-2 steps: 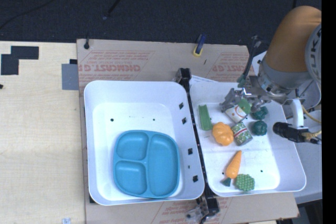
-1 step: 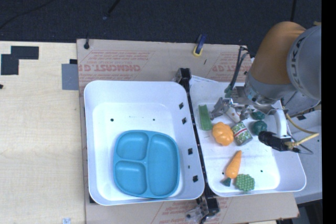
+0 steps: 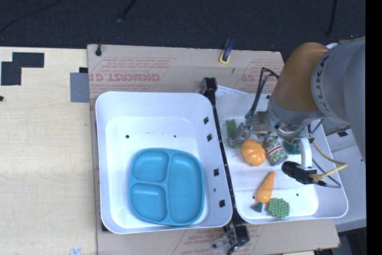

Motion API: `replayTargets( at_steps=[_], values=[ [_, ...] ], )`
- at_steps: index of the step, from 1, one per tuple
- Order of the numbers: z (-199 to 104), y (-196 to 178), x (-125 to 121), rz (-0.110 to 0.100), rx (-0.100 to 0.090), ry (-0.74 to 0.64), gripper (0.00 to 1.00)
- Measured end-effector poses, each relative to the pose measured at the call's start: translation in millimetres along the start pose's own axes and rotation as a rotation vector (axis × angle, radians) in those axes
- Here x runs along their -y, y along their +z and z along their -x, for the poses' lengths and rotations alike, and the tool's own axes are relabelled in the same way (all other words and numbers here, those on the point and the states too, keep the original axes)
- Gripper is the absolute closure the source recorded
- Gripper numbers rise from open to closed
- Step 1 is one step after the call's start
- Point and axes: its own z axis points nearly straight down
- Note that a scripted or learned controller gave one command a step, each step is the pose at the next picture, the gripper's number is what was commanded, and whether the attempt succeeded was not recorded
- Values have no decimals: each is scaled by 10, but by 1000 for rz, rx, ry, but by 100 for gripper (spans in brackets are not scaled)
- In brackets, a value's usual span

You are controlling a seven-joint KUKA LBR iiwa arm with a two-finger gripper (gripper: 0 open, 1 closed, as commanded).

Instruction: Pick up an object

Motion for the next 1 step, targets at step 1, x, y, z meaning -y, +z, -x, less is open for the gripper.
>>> replayTargets(
  at_steps=[1],
  values=[
    [-9, 319, 8, 2, 1, -3, 0]
  ],
)
